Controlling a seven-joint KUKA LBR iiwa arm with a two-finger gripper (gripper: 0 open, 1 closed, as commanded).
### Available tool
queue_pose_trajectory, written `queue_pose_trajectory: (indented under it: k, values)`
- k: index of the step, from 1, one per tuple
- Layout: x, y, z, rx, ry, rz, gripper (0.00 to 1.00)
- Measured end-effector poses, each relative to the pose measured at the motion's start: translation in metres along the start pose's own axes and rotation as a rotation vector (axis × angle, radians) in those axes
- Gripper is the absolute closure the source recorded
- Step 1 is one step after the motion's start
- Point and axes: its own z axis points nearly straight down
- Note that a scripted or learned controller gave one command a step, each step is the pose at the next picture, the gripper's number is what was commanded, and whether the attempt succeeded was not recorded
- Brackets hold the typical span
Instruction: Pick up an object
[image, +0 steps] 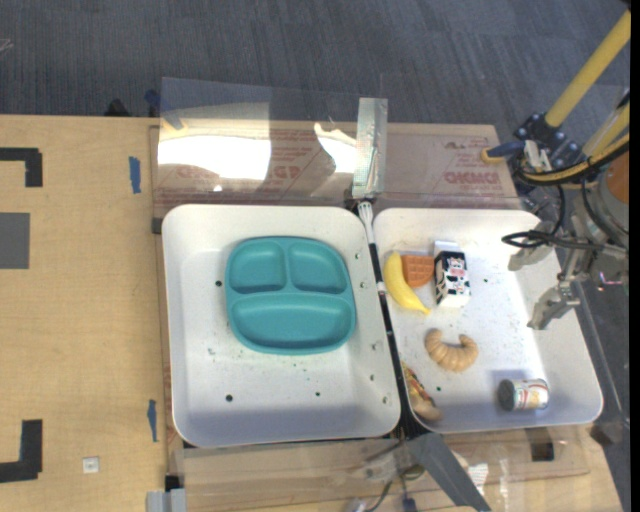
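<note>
Pickup not yet begun: the gripper hangs released and bare at the right bin's edge, with the croissant left of it and the small can just below.

Colours across the two white bins

The left bin is white and bears a teal divided plate. In the white right bin lie a yellow banana, an orange block, a black-and-white carton, a tan croissant and a grey-and-white can. The bench is pale tan.
</note>
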Motion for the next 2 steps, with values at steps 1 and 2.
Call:
queue_pose_trajectory:
  k: [1,2]
  values:
    - [-0.061,0.078,0.13,0.0,-0.022,0.052,0.0]
    - [-0.066,0.079,0.115,0.003,-0.041,0.049,1.0]
